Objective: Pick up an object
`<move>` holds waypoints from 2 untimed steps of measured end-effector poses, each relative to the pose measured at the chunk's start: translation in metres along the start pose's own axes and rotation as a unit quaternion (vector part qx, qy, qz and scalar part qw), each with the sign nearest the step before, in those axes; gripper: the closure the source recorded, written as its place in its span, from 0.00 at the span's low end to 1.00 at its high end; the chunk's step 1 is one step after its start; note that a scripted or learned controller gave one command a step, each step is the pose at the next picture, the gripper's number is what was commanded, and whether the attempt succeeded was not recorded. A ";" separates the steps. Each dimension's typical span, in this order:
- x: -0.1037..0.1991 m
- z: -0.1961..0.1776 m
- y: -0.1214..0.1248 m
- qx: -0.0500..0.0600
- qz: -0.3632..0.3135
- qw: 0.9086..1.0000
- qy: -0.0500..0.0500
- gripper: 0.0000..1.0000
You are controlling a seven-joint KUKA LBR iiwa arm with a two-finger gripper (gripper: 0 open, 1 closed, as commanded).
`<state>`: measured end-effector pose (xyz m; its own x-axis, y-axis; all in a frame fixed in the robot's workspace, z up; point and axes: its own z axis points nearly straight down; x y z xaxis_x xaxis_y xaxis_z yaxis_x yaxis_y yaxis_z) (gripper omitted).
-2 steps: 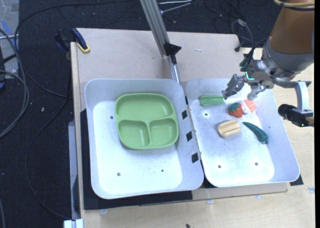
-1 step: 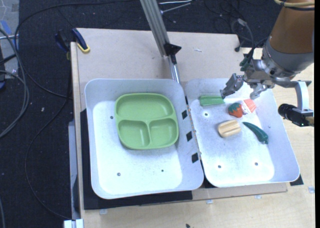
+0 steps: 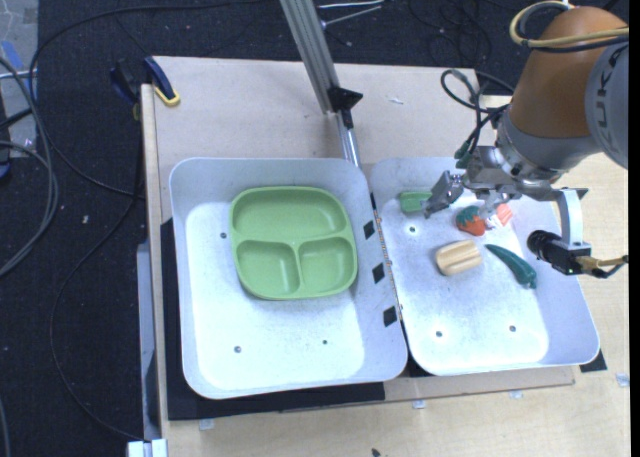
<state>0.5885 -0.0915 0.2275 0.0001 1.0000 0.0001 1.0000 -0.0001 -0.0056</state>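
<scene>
My gripper hangs over the back of the right bin, with its fingers spread apart and nothing gripped between them. A small red and orange object lies just below the gap between the fingers. A small green piece sits to the left of the left fingertip. A tan cylinder rests in the middle of the bin. A dark green curved object lies to its right.
The left bin holds a green divided plate. A slanted metal pole rises behind the bins. A black fitting on a white bracket sticks out at the right bin's right rim. Cables trail over the dark floor.
</scene>
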 end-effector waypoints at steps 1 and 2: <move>-0.001 0.064 0.002 0.001 0.000 1.000 0.000 0.00; 0.000 0.125 0.009 0.000 0.000 1.000 0.000 0.00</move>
<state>0.5969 -0.0910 0.1026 0.0002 1.0000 0.0004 1.0000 -0.0002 -0.0050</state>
